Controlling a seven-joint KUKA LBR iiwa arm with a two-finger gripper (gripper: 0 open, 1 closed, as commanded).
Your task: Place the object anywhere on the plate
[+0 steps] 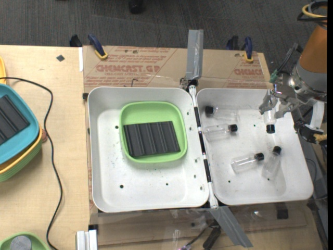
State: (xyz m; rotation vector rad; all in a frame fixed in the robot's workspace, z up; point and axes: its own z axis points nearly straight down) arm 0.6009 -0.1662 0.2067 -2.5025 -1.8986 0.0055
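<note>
Bright, even overhead light; soft shadows, slight overall blur.

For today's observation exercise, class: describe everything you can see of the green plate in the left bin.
The green plate is a squarish dish with rounded corners and a raised rim, light green and plastic-looking. It lies flat in the left bin, toward the bin's far half, resting on the white floor. On it sits a dark grey ribbed insert, rectangular and slightly skewed, covering most of its well. Nothing else touches the plate.
</note>
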